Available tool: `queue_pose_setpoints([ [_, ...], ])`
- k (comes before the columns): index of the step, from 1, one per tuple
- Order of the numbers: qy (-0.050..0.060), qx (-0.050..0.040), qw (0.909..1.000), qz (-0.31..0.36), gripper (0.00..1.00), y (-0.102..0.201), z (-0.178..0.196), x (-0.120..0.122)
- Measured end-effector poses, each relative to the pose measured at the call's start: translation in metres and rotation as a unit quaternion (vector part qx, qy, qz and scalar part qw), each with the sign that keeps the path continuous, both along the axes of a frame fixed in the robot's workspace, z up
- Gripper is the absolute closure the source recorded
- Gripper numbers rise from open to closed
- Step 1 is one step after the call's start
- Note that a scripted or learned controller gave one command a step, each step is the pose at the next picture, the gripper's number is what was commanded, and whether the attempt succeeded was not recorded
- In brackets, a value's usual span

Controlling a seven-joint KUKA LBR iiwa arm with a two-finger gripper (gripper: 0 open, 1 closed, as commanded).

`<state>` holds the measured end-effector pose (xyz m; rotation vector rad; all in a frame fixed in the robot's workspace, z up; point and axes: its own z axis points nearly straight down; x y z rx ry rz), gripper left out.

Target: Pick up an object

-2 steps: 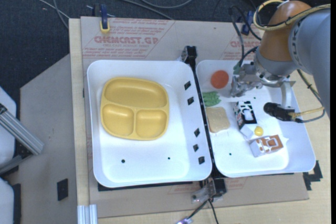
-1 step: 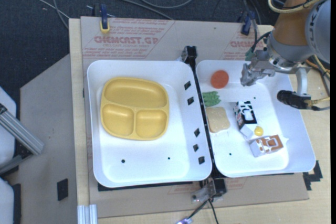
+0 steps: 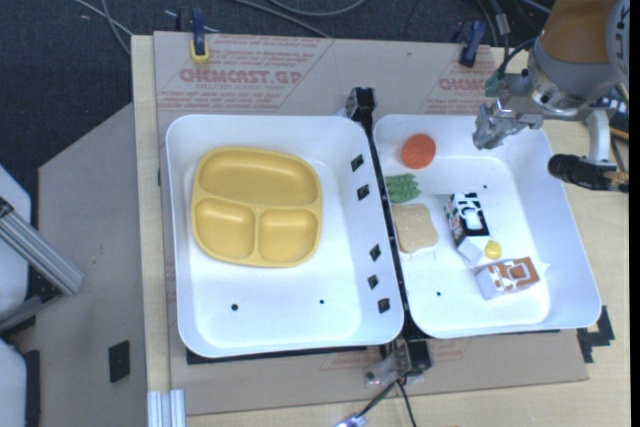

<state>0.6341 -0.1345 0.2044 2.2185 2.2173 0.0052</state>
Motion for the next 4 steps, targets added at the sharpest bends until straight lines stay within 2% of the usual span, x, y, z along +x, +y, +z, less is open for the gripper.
queue_pose_setpoints([
  [1,0.001,0.0004,1.0,0.001,1.0,0.0,0.022,0.001],
  [2,0.003,0.0016,1.0,0.003,1.0,0.045,0.028,0.0],
  [3,0.004,0.0018,1.0,0.003,1.0,0.101,0.017,0.001],
  [4,0.002,0.0017,1.0,0.003,1.0,0.161,0.028,-0.002],
])
